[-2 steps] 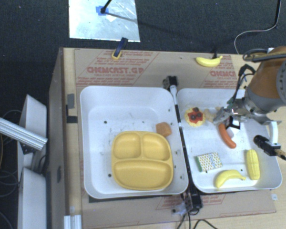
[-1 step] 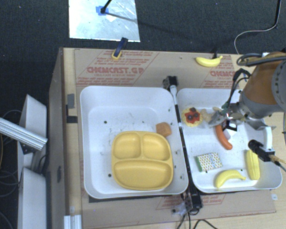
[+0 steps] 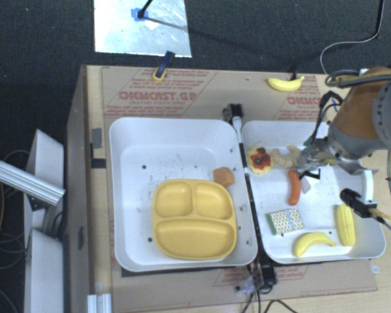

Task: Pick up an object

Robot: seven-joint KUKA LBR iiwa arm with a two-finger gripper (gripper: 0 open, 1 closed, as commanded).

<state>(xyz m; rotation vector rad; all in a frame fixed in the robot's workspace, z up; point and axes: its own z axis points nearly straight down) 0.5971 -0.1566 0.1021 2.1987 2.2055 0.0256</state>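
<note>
Nothing lifted yet. Gripper (image 3: 311, 162) low in right bin (image 3: 378, 240), just beside sausage (image 3: 294, 186); cannot tell its state. Grasp and lift still to do.

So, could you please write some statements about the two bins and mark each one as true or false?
1. The yellow plate lies in the left bin. True.
2. The hot dog lies in the left bin. False: it is in the right bin.
3. One banana lies outside both bins, on the board behind them. True.
4. The pizza sits at the near right corner of the right bin. False: it is at that bin's far left, by the divider.
5. The claw is above the right bin, near the hot dog. True.
6. The corn rests on the yellow plate. False: it lies in the right bin, beside a banana.
</note>
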